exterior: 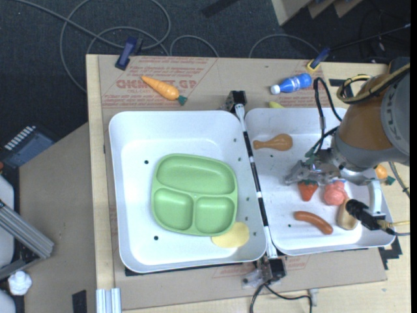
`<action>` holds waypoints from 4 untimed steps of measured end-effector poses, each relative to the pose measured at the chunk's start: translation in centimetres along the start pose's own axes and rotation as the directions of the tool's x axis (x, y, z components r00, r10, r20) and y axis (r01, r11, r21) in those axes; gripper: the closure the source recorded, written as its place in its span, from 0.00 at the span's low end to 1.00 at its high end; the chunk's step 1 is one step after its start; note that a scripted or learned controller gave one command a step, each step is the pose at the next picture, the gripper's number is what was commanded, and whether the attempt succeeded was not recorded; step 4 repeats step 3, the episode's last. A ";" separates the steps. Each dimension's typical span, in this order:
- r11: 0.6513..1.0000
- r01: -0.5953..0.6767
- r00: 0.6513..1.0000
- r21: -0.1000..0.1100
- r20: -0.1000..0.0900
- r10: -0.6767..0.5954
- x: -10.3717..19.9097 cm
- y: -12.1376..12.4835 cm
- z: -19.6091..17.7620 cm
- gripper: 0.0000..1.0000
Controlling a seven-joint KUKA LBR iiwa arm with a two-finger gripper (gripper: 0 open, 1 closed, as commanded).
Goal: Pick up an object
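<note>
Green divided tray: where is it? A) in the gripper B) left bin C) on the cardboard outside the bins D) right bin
B: the green divided tray lies flat inside the left bin, with a pale yellow piece at its lower right corner.

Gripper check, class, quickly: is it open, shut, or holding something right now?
Gripper: low in the right bin, just above the strawberry; open or shut cannot be told from this view.

cardboard sheet (195, 77), faded red print (unreadable)
</note>
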State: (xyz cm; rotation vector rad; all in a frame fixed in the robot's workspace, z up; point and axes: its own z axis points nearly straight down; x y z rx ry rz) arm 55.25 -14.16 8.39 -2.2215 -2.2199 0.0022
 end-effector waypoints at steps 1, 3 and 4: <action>1.000 0.001 1.000 0.000 -0.002 -0.001 3.4 -2.2 0.0 0.00; 1.000 0.001 1.000 -0.004 0.000 -0.001 6.7 -2.0 -12.9 1.00; 1.000 0.001 1.000 -0.004 0.000 -0.001 6.7 -2.0 -12.9 1.00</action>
